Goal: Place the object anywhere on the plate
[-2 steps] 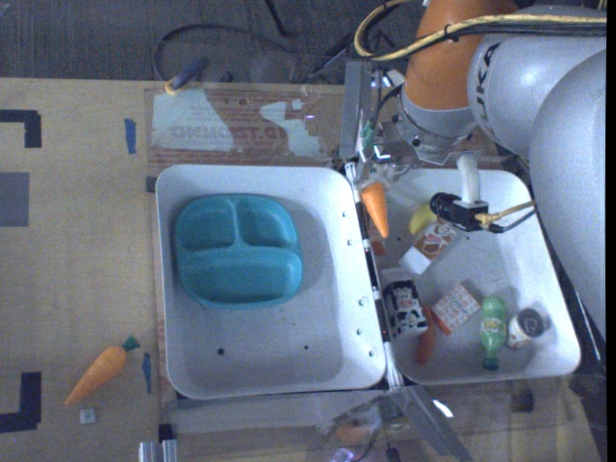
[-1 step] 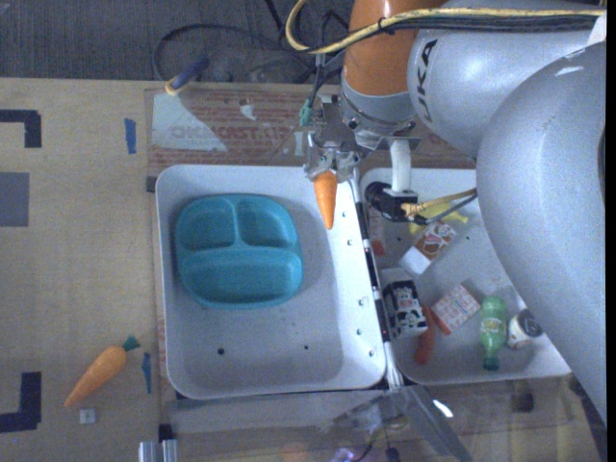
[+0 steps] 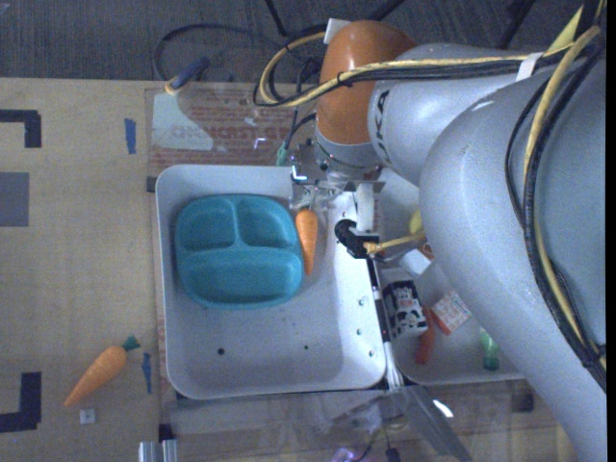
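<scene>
Carrot (image 3: 306, 241) — the one that matters here is the orange carrot hanging point-down just past the right edge of the blue plate (image 3: 237, 250), in the left-hand white bin (image 3: 252, 354). In the camera view its thick upper end runs up into the gripper (image 3: 310, 203), which sits below the arm's (image 3: 481, 152) orange band near the bin's upper right corner. The carrot's top appears to sit between the fingers, so the jaws look closed around it, narrowed to about the carrot's thickness, though the metal and cables crowd that spot and the contact itself is hard to make out. The carrot's tip hangs beside the plate's right rim, overlapping it or just outside it; from this slant I cannot tell which, nor whether the tip is touching anything.

The plate has three compartments and lies toward the upper left of its bin, with bare white floor below it. A second carrot (image 3: 96, 372) lies on the bench, outside the bin's lower left corner, well apart from everything else. The right-hand bin (image 3: 452, 369) holds several small packets and pieces, mostly hidden under the arm.

The step in hand reads as the carry — the carrot looks lifted and brought to the plate's edge but not yet set down. The next move calls for a short shift toward the plate's middle, so the carrot hangs clearly over a compartment, then a lowering and a release.
</scene>
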`<state>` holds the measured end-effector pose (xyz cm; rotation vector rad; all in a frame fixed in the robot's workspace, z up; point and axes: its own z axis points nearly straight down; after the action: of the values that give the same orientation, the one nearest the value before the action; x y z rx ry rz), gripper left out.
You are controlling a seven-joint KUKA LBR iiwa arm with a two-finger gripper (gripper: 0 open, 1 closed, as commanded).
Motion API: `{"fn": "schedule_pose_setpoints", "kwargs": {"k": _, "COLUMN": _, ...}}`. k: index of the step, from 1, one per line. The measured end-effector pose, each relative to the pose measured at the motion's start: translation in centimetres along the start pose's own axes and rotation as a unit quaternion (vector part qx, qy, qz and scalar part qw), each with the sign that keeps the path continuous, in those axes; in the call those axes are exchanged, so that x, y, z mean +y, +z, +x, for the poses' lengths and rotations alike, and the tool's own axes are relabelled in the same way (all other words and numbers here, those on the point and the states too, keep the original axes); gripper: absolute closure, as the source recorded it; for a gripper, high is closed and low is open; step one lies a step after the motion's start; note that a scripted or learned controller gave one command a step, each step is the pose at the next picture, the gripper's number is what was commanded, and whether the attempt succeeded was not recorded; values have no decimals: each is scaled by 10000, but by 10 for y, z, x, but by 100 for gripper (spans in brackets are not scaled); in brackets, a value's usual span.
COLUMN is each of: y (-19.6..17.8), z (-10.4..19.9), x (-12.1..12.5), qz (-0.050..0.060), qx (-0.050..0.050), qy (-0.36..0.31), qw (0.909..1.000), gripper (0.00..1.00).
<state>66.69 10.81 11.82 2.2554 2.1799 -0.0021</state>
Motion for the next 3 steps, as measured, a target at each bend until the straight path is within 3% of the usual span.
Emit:
{"fn": "schedule_pose_setpoints", "kwargs": {"k": 1, "y": -59, "z": 43, "x": -47, "qz": 20, "qx": 26, "qy": -924, "qw": 9957, "gripper": 100}}
{"fn": "schedule_pose_setpoints", "kwargs": {"k": 2, "y": -87, "z": 58, "x": -34, "qz": -2, "qx": 28, "qy": -1131, "qw": 9936, "gripper": 100}}
{"fn": "schedule_pose_setpoints", "kwargs": {"k": 3, "y": -87, "z": 58, "x": -34, "qz": -1, "qx": 28, "qy": -1131, "qw": 9936, "gripper": 0}}
